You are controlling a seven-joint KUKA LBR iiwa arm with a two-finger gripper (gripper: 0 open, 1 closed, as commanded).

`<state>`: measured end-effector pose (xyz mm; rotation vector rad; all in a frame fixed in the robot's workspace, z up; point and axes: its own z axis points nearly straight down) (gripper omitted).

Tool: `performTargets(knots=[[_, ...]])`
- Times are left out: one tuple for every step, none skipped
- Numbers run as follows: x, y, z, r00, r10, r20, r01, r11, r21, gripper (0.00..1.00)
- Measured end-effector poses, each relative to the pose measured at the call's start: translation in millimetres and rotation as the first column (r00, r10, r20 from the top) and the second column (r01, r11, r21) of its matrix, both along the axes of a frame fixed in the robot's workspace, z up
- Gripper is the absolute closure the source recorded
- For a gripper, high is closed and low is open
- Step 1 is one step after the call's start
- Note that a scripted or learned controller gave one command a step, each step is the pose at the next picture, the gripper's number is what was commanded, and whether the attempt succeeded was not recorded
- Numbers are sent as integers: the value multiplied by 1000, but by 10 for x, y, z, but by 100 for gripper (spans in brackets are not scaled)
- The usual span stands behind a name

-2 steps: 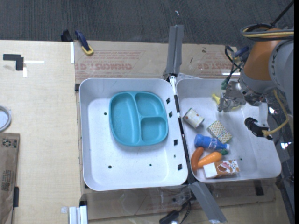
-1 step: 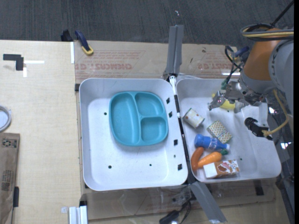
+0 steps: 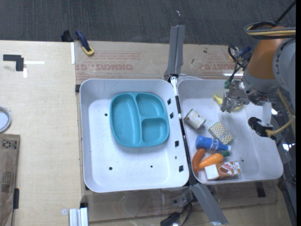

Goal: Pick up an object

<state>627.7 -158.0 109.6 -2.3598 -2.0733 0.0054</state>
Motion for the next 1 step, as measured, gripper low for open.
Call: performTargets(knots=[[0, 2, 0, 1000, 0, 0, 0, 1000, 0, 0]])
